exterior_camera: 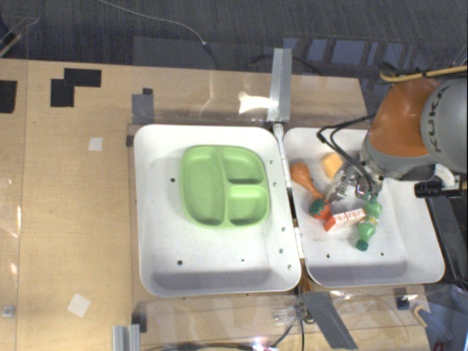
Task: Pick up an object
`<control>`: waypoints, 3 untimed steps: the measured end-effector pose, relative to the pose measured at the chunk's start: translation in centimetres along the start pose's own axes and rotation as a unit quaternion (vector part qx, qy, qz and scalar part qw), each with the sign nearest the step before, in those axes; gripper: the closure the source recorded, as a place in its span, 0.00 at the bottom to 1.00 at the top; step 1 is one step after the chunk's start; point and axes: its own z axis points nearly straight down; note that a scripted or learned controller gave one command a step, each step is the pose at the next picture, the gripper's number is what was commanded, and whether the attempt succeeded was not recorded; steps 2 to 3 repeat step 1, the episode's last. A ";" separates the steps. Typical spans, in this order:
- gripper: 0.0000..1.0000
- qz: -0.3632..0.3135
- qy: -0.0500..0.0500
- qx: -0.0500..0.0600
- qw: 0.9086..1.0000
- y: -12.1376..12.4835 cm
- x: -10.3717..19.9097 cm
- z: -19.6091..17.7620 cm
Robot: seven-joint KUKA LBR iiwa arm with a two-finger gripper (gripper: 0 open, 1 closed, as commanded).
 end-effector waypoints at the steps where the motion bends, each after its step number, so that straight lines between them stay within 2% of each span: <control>1: 1.00 0.133 0.003 0.001 0.991 5.3 2.1 -9.7; 3: 1.00 0.133 0.003 0.001 0.991 5.3 2.1 -9.7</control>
